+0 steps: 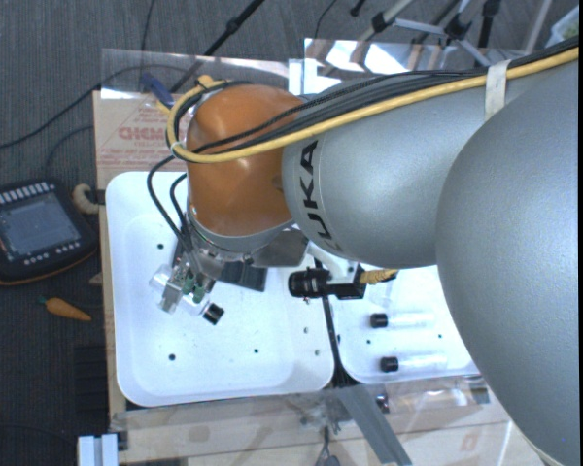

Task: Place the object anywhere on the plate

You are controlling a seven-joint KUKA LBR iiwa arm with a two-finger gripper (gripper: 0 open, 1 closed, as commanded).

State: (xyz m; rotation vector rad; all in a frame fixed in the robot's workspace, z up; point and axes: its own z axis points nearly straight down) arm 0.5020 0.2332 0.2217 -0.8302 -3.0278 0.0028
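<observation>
My gripper [178, 291] hangs low over the left white bin [136, 357], near its middle left, below the orange band of the wrist. A small black block [212, 313] lies on the bin floor just right of the gripper tip, close to it but apart as far as I can tell. The arm's grey body hides most of the right bin [437, 382] and the back of the left one. I see no plate in the parts that show.
Two clear tubes with black caps [381, 320] [390, 364] lie in the right bin near the divider. A teach pendant [34, 231] and an orange tool [68, 309] lie on the floor to the left. A cardboard sheet [126, 139] sits behind the left bin.
</observation>
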